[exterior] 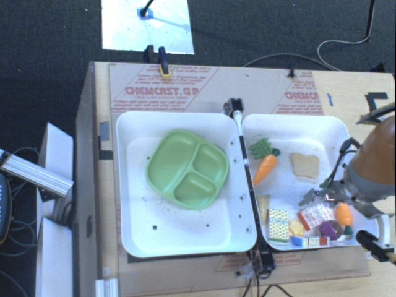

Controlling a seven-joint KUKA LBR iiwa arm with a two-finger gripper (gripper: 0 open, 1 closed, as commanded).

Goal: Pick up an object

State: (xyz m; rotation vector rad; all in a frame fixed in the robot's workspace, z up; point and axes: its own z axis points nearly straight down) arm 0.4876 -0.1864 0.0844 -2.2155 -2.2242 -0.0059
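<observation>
The right bin holds several toy foods. An orange carrot lies near its left wall, just below a green leafy piece. A tan bread slice rests in the middle. Along the front lie a yellow-green patterned box, a red-and-white packet, an orange fruit and a purple piece. My gripper hangs low over the bin's right front, just above the red-and-white packet and below the bread slice. Nothing shows held in it.
A green divided plate lies tilted in the left bin. A black divider bar runs between the bins. The arm's orange band looms over the right bin's right edge. Clamps sit at the bench's back edge.
</observation>
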